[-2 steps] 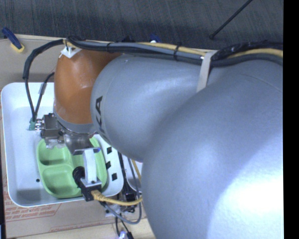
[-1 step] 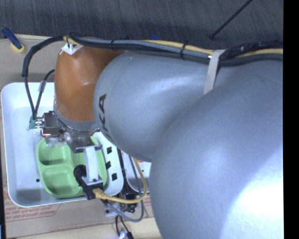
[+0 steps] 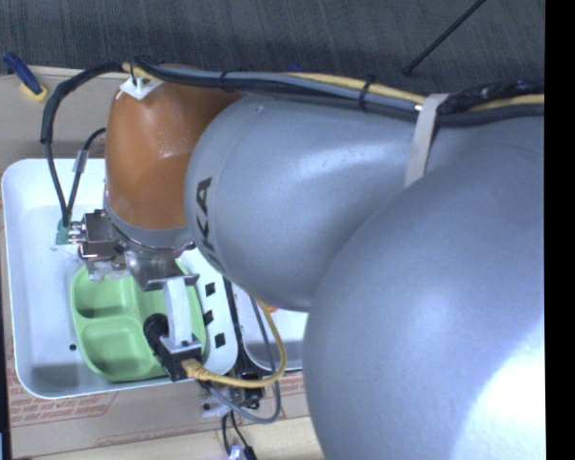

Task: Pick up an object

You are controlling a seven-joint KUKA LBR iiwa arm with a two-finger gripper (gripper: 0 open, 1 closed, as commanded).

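While my arm (image 3: 364,257) covers most of the bin (image 3: 24,257), my end effector (image 3: 139,271) hangs over a green tray (image 3: 110,329); can't tell if open/closed.

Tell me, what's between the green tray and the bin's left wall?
In the camera view, bare white bin floor lies between the green tray and the bin's left wall.
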